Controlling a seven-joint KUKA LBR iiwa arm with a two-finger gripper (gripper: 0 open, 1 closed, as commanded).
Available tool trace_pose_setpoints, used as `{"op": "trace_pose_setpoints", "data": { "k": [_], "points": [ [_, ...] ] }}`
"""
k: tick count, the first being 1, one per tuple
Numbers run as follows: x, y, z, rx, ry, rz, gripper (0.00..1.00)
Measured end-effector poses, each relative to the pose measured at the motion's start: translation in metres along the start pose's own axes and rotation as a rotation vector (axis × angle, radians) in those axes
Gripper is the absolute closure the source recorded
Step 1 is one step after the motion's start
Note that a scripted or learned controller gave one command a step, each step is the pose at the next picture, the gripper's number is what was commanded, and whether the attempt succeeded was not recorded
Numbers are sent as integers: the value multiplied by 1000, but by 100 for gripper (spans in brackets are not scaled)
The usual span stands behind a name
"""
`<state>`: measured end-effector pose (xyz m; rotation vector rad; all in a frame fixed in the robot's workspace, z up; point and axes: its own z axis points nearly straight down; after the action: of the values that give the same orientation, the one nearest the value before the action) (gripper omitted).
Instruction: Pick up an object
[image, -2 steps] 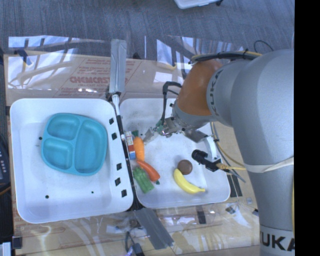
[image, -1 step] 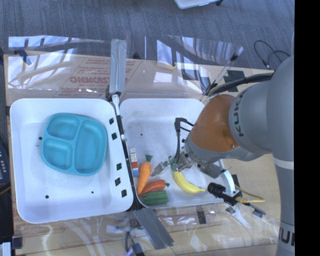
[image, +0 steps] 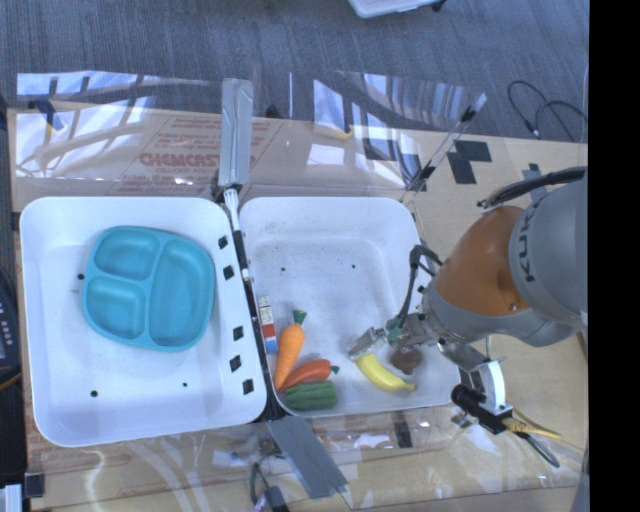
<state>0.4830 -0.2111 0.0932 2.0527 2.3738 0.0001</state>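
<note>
The grey arm with its glossy orange band (image: 482, 270) reaches in from 3 o'clock, its gripper (image: 392, 340) low in the right bin (image: 330, 230); whether the claw is released or clenched cannot be told. Just at its 6 o'clock lies a smooth curved yellow banana (image: 384, 373), beside a small brown lump (image: 406, 359). At 9 o'clock from these sit a tapered orange carrot (image: 289, 350), a red pepper (image: 310, 371) and a bumpy green cucumber (image: 311, 395). The left bin (image: 50, 330) holds a turquoise sectioned plate (image: 150, 287)
</note>
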Motion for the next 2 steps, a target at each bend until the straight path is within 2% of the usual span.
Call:
{"op": "trace_pose_setpoints", "data": {
  "k": [1, 2],
  "points": [
    [11, 26, -5, 4, 3, 90, 0],
    [30, -1, 1, 1, 3, 38, 0]
  ]
}}
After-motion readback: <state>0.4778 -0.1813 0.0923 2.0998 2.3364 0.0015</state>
